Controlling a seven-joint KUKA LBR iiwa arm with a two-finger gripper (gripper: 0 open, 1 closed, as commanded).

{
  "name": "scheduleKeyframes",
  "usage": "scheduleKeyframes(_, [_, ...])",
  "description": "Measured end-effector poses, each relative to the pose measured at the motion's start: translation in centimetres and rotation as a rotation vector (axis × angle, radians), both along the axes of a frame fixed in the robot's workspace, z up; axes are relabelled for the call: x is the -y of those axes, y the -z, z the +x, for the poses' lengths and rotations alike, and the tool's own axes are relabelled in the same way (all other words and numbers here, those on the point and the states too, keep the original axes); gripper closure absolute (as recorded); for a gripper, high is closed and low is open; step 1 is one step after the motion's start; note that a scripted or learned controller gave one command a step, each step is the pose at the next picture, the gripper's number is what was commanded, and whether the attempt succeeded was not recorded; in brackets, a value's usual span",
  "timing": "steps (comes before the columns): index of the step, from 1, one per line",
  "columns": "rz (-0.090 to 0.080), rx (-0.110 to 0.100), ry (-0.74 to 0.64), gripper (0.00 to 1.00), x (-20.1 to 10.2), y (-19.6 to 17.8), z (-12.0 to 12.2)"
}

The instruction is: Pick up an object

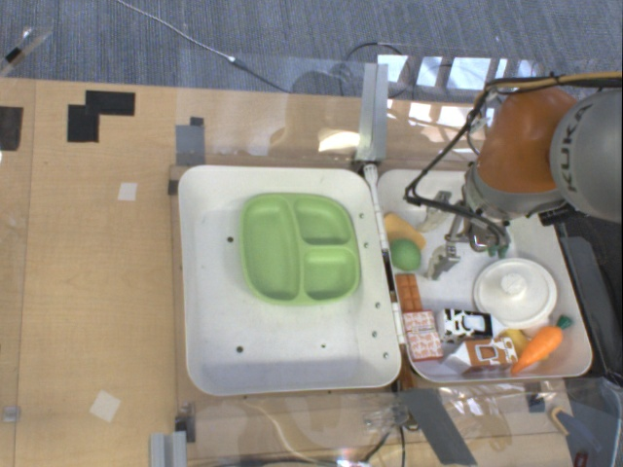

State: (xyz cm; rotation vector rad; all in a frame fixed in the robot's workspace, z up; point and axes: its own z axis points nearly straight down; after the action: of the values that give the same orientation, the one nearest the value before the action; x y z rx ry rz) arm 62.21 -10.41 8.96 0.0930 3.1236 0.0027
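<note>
Camera view. The arm [545, 154] reaches in over the right bin [574, 358]. The claw [458, 251] hangs low over the bin's far-left part. Whether its fingers are spread or pressed together I cannot tell at this slant; nothing is visibly pinched between them.

Candidate objects, placed relative to the claw:
- green ball [405, 255]: just to its left, near the bin's left wall.
- yellow piece [402, 229]: left and slightly beyond, touching or almost touching the green ball.
- white round container [514, 290]: just to the right and nearer the camera.
- red-patterned box [420, 334]: nearer the camera, along the left wall.
- black-and-white card [465, 323], brown packet [487, 354] and carrot [538, 348]: well toward the near edge.

The left bin [209, 358] holds a green divided tray [297, 248], well apart from the claw.

Judgement: the step in hand is the descent onto a target, most likely the green ball or the yellow piece, these being closest.

To do it well:
- Centre the claw over one object, not the gap between two.
- Keep clear of the bin wall and the divider post [373, 115].
- The ball looks likely to roll, so the fingers should straddle its widest part and close before lifting.
- Lift straight up.

Risk: a nudge pushes the ball against the wall.
</note>
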Motion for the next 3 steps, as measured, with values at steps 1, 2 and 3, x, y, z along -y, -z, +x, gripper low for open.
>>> scheduleKeyframes(1, [-0.002,0.0,0.013,0.0,1.3,-0.2,-6.0])
scheduleKeyframes(2, [0.0,-0.005,0.078,0.0,1.2,-0.2,3.6])
scheduleKeyframes(3, [-0.005,0.012,0.211,0.0,7.9,-17.4,1.8])
